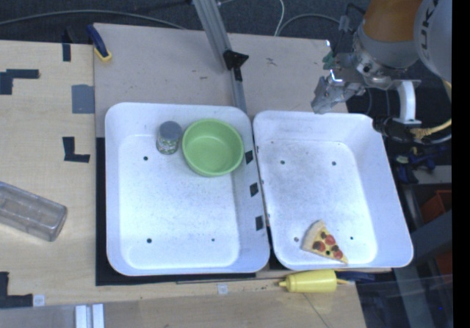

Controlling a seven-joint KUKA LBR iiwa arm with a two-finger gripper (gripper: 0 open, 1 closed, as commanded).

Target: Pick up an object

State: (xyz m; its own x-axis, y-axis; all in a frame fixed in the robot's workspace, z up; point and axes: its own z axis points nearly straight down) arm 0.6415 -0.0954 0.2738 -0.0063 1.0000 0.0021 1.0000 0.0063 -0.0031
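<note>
A toy pizza slice (323, 241) lies near the front right corner of the right bin (367, 143). In the left bin (125, 194) a green bowl (213, 147) sits at the back, with a small grey-lidded jar (169, 137) just to its left. My gripper (327, 95) hangs above the back rim of the right bin, far from the pizza slice, and I see nothing held in it.
A yellow mustard bottle (312, 282) lies on the bench in front of the right bin. A clear plastic container (28, 210) lies at the far left. A metal pole (213, 18) slants up behind the bins. Cables run along the right side.
</note>
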